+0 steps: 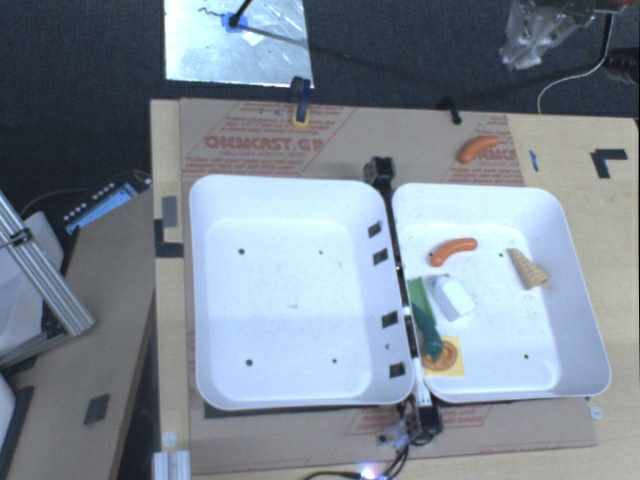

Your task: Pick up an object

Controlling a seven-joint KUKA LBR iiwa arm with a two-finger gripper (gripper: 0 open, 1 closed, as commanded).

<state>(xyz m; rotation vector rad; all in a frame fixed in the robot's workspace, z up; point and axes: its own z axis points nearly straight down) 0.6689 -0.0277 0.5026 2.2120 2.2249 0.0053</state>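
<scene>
Nearest, in the right bin, an orange disc touches a green strip; beyond lie a white block, a ridged tan cone and a smooth curved orange sausage. That sausage lies apart, likely the easiest grasp, crosswise. A second sausage rests on the bench. Farthest, the end effector hovers; whether it is clenched cannot be told.

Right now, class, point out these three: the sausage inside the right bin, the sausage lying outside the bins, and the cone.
sausage inside the right bin (453,251), camera view, middle of its body.
sausage outside the bins (478,148), camera view, middle of its body.
cone (527,267), camera view, middle of its length.
</scene>
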